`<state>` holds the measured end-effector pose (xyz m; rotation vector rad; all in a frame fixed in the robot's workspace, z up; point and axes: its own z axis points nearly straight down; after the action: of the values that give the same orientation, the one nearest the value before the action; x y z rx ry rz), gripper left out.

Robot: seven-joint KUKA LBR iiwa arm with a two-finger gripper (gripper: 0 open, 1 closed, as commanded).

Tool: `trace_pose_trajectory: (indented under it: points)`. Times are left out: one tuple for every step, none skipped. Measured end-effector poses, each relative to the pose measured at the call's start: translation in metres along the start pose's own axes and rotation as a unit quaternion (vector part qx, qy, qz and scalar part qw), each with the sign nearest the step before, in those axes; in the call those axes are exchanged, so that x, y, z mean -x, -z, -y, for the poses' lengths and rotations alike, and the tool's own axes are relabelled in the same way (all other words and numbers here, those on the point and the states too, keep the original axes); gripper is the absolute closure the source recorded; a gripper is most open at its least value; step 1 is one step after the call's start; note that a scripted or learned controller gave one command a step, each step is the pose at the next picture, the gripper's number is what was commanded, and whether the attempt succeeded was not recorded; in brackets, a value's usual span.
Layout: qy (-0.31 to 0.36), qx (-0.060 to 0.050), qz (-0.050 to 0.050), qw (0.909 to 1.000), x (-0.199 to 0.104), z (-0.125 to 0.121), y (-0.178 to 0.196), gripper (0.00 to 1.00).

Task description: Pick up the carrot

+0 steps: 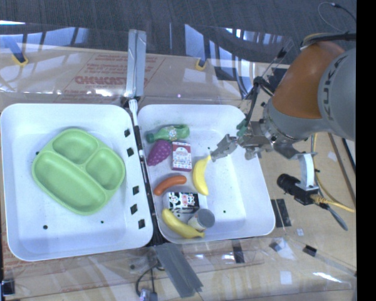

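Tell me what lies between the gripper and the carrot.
In the camera view, a banana lies between the gripper and the carrot, in the right bin.

Orange carrot (pixel 170 184), lying slantwise, right bin floor

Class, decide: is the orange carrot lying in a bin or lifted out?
In: the orange carrot lies on the right white bin's floor among other items.

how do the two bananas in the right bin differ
The upper banana lies near the bin's middle, running up and down the view, close to the gripper. The lower banana lies crosswise along the bin's near edge, tucked under a black-and-white carton and beside a grey can. Both are yellow and curved.
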<state>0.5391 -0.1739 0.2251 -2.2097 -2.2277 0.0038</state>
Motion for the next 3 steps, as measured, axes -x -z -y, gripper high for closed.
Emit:
trace_pose_trajectory:
  points:
    - [0.115, 0.002, 0.001, 0.9933, -0.073, 0.043, 0.128, 0.0]
    - [0.128, 0.0, 0.001, 0.9918, -0.118, 0.062, -0.035, 0.0]
    - [0.15, 0.001, 0.001, 0.9887, -0.101, 0.062, -0.035, 0.0]
